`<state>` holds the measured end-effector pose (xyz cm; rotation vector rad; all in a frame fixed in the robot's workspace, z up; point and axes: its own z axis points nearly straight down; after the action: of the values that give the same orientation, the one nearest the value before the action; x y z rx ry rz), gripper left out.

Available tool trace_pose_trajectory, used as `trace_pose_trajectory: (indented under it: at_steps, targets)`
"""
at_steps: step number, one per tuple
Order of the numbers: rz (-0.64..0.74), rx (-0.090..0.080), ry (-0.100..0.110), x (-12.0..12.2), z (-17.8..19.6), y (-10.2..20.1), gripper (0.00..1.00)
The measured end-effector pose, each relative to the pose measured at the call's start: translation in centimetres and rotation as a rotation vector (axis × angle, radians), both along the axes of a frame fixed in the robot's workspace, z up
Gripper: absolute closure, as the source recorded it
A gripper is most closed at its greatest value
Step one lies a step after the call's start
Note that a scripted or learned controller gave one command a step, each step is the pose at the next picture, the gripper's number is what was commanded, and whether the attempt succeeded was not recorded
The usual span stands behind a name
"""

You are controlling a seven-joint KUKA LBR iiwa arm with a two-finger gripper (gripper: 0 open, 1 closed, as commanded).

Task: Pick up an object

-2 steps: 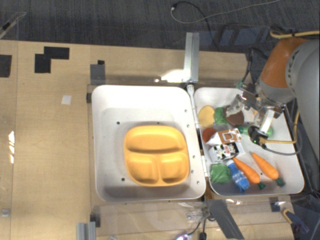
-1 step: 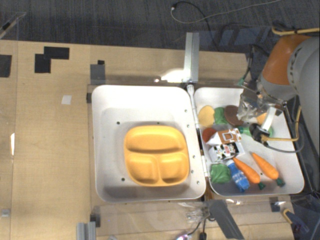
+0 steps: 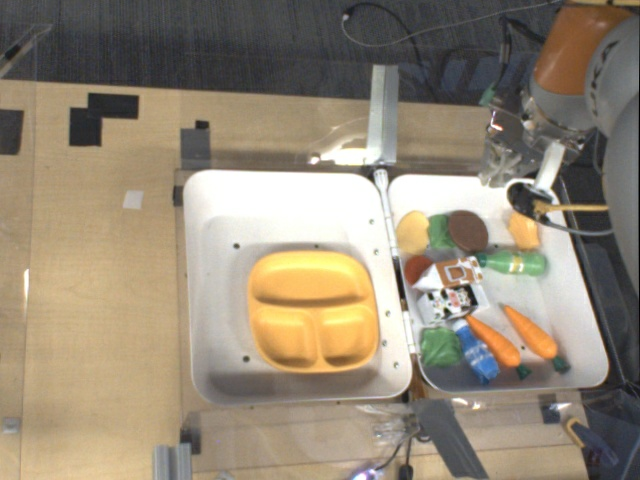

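The right bin [image 3: 590, 328] holds several toy foods: a yellow lemon [image 3: 412, 230], a brown round piece [image 3: 467, 230], a small orange piece [image 3: 523, 231], a green bottle [image 3: 516, 263], a white printed box [image 3: 450, 290], two carrots [image 3: 495, 340] [image 3: 530, 331], a blue bottle [image 3: 477, 354] and a green leafy piece [image 3: 437, 346]. My gripper [image 3: 520, 168] hangs over the bin's far right corner, above and just behind the orange piece. Its fingers stand apart, open, with nothing between them.
The left bin [image 3: 215, 268] holds a yellow compartment tray [image 3: 315, 308]. A metal divider post [image 3: 384, 118] stands between the bins at the back. Cables [image 3: 420, 28] trail on the dark floor behind the bench.
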<state>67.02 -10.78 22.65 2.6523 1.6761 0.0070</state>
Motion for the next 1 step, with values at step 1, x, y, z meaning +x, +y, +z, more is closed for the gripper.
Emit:
trace_pose_trajectory:
  at_steps: [1]
  targets:
    - [0.01, -0.002, -0.004, 0.15, 1.2, 0.18, 1.0]
